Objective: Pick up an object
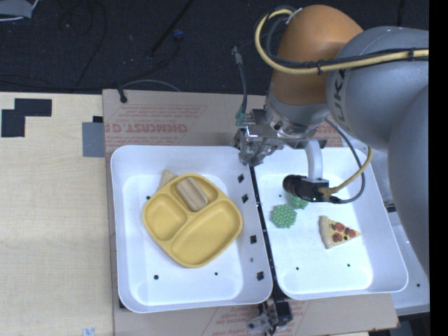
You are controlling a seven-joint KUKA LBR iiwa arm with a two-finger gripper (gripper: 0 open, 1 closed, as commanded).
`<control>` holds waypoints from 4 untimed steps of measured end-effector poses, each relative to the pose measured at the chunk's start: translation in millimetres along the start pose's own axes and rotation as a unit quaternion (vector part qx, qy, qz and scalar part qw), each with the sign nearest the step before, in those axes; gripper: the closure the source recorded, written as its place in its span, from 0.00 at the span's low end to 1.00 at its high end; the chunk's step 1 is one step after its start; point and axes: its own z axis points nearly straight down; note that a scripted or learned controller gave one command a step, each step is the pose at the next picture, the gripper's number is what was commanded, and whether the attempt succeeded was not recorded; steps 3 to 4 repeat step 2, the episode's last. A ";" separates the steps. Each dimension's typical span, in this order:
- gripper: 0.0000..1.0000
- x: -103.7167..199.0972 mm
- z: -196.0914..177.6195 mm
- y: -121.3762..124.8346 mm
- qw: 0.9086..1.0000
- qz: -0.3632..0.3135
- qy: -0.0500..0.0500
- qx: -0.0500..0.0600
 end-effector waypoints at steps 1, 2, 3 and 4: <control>1.00 48.9 5.9 -1.3 1.000 0.000 0.000 0.000; 0.00 46.7 5.6 -1.2 1.000 0.002 -0.001 0.000; 0.00 46.7 5.6 -1.2 1.000 0.002 -0.001 0.000; 0.00 46.7 5.6 -1.2 1.000 0.002 -0.001 0.000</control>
